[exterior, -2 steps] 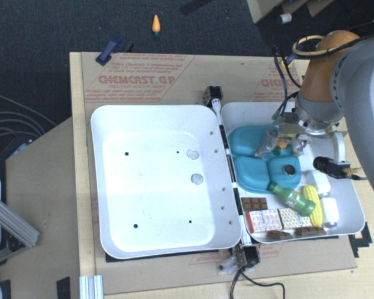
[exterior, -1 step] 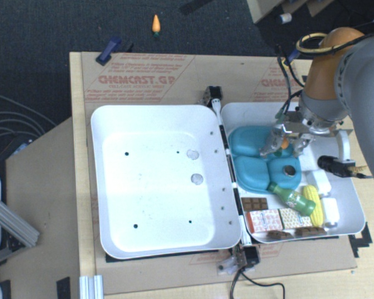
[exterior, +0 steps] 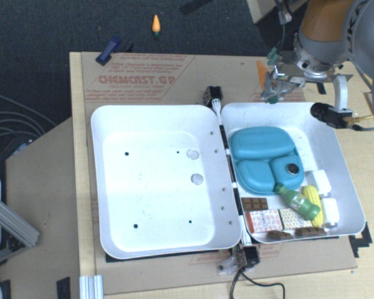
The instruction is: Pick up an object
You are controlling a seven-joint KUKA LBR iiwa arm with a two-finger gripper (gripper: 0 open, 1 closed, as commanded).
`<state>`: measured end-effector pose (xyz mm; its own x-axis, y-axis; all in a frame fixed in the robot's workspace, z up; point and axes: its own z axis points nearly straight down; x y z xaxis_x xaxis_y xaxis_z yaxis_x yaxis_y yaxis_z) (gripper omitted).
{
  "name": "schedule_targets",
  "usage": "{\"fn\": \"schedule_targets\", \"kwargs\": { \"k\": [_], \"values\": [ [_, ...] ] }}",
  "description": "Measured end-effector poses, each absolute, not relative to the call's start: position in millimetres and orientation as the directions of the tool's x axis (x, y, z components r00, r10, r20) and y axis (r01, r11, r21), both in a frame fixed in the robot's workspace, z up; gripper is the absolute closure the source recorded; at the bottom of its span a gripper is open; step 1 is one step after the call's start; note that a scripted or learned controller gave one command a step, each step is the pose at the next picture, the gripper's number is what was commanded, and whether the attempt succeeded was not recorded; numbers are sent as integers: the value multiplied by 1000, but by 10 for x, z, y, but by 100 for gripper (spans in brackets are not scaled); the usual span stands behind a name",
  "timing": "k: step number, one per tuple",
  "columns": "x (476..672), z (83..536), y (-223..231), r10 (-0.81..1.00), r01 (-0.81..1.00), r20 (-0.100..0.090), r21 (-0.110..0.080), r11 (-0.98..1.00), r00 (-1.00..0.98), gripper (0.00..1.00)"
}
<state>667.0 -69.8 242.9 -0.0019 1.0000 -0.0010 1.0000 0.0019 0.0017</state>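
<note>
My hand (exterior: pixel 278 91), state of grip not discernible, hangs over the far rim of the right shallow white bin (exterior: pixel 346 185), in which a large blue plastic container (exterior: pixel 262 157) lies centrally, with a green bottle (exterior: pixel 297 201) and yellow corn cob (exterior: pixel 313 202) toward the near right corner.

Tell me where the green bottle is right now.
The green bottle lies in the right bin, toward its near right corner, between the big blue container and the yellow corn, touching both.
</note>
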Motion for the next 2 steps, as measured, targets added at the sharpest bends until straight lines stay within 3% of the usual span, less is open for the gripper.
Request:
{"fn": "schedule_targets", "kwargs": {
  "k": [1, 2],
  "values": [
    [6667, 2425, -701, 1000, 1000, -1, 1, 1, -1, 0],
    [6660, 1417, -1235, 1000, 1000, 0, -2, -1, 1, 0]
  ]
}}
